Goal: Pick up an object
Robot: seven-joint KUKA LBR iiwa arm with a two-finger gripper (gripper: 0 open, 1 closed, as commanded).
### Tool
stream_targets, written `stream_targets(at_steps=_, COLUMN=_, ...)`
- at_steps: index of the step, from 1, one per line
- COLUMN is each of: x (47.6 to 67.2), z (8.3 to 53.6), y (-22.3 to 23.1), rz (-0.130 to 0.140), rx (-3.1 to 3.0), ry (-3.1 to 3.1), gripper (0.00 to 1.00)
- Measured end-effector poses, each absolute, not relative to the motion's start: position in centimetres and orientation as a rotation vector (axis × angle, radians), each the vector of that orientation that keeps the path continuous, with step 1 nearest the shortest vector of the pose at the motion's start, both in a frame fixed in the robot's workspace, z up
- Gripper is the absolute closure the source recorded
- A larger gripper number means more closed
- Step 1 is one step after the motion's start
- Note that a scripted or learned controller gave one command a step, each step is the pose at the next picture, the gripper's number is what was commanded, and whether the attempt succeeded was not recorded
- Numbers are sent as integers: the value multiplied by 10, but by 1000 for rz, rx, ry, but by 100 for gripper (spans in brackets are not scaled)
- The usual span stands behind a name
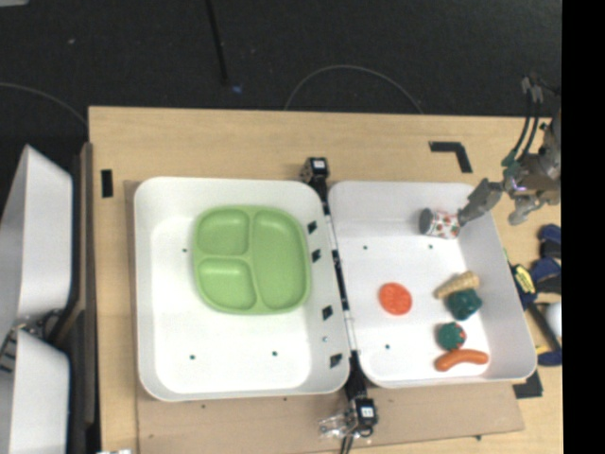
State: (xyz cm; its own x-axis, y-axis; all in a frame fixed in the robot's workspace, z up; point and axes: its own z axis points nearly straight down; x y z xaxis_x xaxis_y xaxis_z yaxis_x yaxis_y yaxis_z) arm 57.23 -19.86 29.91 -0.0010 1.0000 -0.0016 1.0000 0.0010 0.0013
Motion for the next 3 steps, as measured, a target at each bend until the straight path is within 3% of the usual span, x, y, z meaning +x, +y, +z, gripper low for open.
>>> stream_targets(at_steps=3, x=585, z=128, y=-188, rz=-5, rx=2227, ry=2219, gripper=0)
